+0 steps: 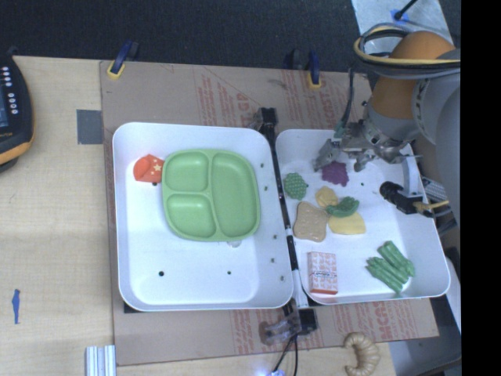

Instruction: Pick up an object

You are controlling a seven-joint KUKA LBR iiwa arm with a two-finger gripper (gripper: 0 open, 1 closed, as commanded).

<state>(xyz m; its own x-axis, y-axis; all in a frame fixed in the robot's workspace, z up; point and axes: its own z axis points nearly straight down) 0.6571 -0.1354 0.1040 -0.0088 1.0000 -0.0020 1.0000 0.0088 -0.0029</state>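
Sitting on cardboard-covered counter [196, 92], two white bins. Hovering at upper right, claw [344, 153] just above purple toy [335, 173]; opening hard to tell. Risking a miss, closing beside it, nudging green toy [295, 185].

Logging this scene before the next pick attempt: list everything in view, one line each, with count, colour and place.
bins: 2, white, side by side on the cardboard sheet
divided plate: 1, green, left bin
red piece with a star: 1, red, left bin, at the plate's left edge
purple grapes: 1, purple, right bin, just under the gripper
round green item: 1, green, right bin, near its left wall
tan flat item: 1, tan, right bin
yellow items: 2, yellow, right bin middle
green beans: 1 bunch, green, right bin, lower right
small carton: 1, red and white, right bin's front edge
arm: 1, grey with orange band, from the right
gripper: 1, grey, over the right bin's far end
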